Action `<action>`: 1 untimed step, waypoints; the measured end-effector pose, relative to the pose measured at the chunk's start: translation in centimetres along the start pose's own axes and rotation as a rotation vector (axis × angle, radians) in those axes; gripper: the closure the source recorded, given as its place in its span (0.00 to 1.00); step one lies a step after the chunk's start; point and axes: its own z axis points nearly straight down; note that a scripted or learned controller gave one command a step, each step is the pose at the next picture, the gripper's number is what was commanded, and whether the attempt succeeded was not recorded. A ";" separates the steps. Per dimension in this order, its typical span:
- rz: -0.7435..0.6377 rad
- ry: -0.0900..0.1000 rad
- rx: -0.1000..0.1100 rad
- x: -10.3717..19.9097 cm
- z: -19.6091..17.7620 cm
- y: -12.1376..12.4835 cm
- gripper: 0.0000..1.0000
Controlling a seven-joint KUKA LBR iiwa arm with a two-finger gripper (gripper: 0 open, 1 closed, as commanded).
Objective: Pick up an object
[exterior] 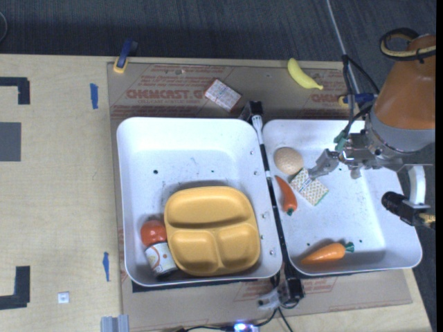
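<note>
Arm: you see the grey KUKA arm with its orange band [408, 92] coming in from the right, its wrist hanging over the upper right part of the right bin.
Gripper: the two-finger gripper [324, 164] points left and down, toward the middle of the right white shallow bin [387, 258].
Jaws: you cannot tell from this slant how far apart they stand, and you see nothing clearly between them.
Nearest object: the small checked green-and-white packet [309, 187] lies tilted on the bin floor just beside and below the gripper tip; whether they touch you cannot tell.
Other objects in the right bin: 1 pale tan egg-shaped ball [288, 160] near the upper left corner; 1 red pepper-shaped toy [286, 194] along the left wall, just left of the packet; 1 orange toy carrot with a green top [324, 253] near the lower wall, well apart from the gripper.
Left bin: the left white shallow bin [138, 151] holds 1 large yellow plastic tray with 3 compartments [210, 229], with 1 red-topped round toy [153, 232] and 1 small white-and-orange can [159, 257] beside the tray's left edge.
Outside the bins: 1 yellow toy banana [303, 75] and 1 small white-and-pink box [221, 94] lie on the brown cardboard sheet [159, 92] beyond the bins.
</note>
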 end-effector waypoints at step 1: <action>0.001 -0.002 -0.007 -1.2 13.0 -0.7 0.00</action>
